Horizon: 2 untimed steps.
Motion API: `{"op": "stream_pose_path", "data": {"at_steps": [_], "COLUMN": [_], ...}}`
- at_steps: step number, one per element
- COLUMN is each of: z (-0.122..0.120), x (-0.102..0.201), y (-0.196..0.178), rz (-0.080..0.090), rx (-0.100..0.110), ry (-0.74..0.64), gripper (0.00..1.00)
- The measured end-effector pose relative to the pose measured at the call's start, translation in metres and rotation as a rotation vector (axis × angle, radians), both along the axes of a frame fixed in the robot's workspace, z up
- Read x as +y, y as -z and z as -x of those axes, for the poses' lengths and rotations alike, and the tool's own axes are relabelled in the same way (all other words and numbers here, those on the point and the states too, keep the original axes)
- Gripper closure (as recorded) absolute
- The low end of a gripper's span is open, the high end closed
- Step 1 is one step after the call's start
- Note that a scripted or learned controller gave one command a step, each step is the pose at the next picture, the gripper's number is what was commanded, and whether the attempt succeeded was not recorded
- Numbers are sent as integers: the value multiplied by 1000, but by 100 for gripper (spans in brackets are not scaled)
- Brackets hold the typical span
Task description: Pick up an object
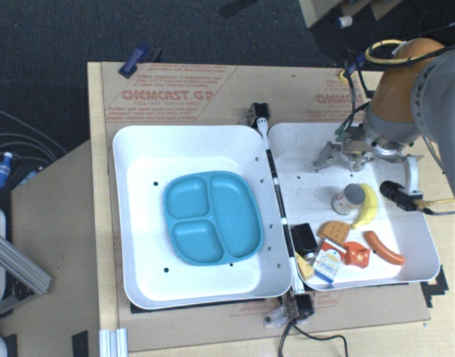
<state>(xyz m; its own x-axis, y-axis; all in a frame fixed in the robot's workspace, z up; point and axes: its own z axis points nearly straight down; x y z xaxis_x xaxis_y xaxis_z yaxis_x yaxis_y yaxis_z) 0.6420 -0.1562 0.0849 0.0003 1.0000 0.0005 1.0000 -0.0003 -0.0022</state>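
Two shallow white bins sit side by side on the tabletop (101, 199), which is covered with brown cardboard printed in red lettering. The left bin (131, 199) fills the middle of the frame and holds a blue divided plate (213, 218) with three compartments, lying flat near the bin's centre. The right bin (302, 143) lies toward the right of the frame, and its objects crowd its lower half: a yellow banana (366, 205) curves beside a small grey round piece (352, 196) that it touches; below them sits a brown waffle-like piece (334, 232), a black block (303, 237) against the bin's left wall, a red strawberry-like toy (357, 255), a red-orange sausage (383, 248) near the right wall, and a small white and blue carton (328, 268) at the bottom edge. The grey arm with its orange band (398, 88) enters from the upper right, and the gripper (345, 155) hangs over the upper part of the right bin, apart from the objects below it. Its fingers look spread, with nothing between them. A blue item (132, 62) lies on the dark floor beyond the upper left corner of the cardboard.
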Motion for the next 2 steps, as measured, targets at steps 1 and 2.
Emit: {"op": "stream_pose_path", "data": {"at_steps": [1,2], "z": [62,2], "x": [9,5], "y": [1,0], "rz": [0,1], "rx": [0,-3], "ry": [0,-1], "gripper": [0,0]}}
